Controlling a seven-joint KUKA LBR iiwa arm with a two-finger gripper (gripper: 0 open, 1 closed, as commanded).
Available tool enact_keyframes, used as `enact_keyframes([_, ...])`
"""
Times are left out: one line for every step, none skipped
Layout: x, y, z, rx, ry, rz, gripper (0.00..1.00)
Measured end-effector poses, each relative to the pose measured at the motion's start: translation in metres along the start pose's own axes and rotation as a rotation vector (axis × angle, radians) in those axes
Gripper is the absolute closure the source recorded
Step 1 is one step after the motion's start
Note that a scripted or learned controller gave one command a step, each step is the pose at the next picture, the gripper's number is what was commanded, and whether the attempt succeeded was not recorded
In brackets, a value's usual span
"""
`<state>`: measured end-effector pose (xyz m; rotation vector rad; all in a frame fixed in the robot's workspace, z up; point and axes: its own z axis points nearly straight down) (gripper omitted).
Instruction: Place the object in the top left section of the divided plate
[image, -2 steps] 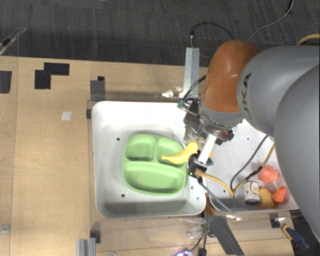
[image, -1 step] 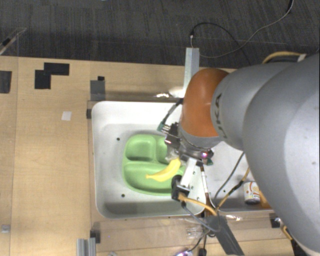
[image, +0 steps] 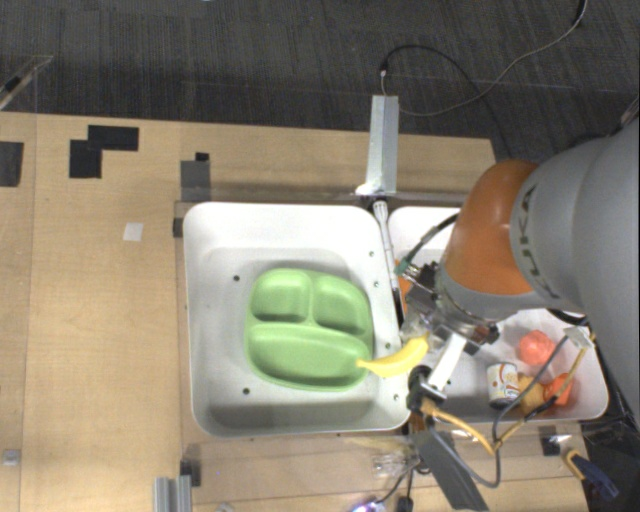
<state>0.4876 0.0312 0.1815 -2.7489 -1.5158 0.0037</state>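
Look at the left shallow white bin (image: 205, 300): the green plastic divided plate (image: 300, 350) sits at its centre, with two small sections at 12 o'clock and one long section at 6. The yellow curved toy banana (image: 392, 360) lies across the plate's rim at about 4 o'clock, its outer tip just under the gripper (image: 418, 346). You cannot tell from here whether the pincer is wide or closed on it. The top left section (image: 283, 295) holds nothing. In the right white bin (image: 600, 400), at 3 o'clock, a red rounded object (image: 535, 347) sits among small clutter.
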Motion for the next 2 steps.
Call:
enact_keyframes([-0.029,0.102,-0.048,-0.002,0.0,0.013,1.0])
enact_keyframes([0.035,0.074,-0.044,-0.001,-0.001,0.061,1.0])
